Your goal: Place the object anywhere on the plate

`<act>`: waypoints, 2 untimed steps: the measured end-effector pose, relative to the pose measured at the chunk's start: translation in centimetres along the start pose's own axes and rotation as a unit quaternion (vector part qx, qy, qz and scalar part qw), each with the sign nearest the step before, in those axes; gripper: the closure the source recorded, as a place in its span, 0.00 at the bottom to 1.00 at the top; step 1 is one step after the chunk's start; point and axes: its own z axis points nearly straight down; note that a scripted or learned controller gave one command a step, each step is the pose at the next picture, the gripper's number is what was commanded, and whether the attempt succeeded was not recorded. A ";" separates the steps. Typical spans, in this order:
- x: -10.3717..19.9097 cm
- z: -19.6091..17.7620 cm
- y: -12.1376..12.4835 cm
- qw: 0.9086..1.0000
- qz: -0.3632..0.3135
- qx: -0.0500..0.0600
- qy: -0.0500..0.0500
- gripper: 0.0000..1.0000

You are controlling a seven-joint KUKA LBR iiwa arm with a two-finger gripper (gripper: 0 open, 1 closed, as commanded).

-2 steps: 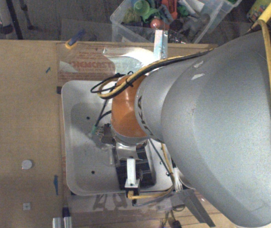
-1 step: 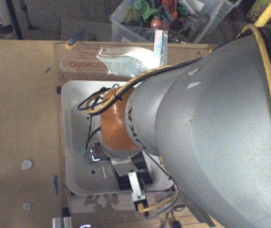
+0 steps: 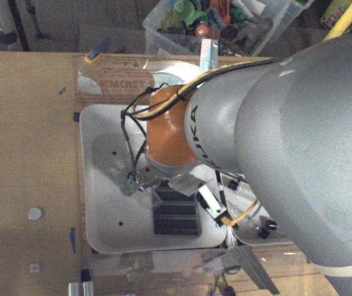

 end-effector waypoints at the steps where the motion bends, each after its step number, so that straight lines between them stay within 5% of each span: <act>1: 0.1 -7.7 3.2 0.996 -0.092 0.005 -0.002 1.00; 2: 4.6 -14.1 -3.5 0.997 -0.081 0.007 -0.002 1.00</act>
